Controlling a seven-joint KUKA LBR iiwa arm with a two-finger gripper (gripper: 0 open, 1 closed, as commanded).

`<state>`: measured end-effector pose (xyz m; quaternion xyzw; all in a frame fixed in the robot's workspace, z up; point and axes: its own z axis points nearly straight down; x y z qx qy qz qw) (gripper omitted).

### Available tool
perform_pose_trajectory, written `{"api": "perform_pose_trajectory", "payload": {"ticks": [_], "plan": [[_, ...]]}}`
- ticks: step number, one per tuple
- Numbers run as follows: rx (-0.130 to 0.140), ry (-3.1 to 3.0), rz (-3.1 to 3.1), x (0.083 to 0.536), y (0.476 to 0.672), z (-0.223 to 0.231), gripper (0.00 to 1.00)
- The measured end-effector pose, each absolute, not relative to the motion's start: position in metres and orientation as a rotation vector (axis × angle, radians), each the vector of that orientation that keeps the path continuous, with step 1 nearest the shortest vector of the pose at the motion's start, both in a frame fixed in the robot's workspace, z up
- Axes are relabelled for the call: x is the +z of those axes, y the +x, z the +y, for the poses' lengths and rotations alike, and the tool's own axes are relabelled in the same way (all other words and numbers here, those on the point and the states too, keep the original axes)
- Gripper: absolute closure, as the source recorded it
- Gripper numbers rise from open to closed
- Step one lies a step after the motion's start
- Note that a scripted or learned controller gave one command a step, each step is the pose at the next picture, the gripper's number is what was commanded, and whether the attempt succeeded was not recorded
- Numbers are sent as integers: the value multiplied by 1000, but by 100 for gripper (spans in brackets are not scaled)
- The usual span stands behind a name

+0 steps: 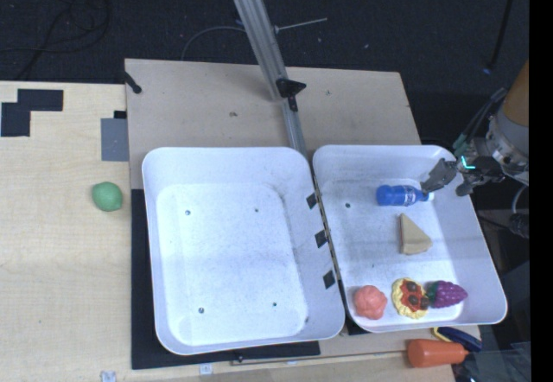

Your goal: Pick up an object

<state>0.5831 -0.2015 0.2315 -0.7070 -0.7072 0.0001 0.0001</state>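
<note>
Approach step: the hand [449, 177], fingers spread and holding nothing, hovers just right of the blue bottle [397, 194], needing descent and closure.

One fixed overhead camera, slanted down over both white bins [226, 166], moderately distant.

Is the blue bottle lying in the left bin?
No, the blue bottle lies in the right bin, near the gripper.
</note>
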Motion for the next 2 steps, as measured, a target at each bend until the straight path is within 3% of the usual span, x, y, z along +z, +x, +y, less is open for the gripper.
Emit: {"api": "perform_pose_trajectory", "payload": {"ticks": [1,2], "plan": [[0,-2221,-2221,231,583,-201,0],[3,-2218,-2220,189,581,-201,0]]}}
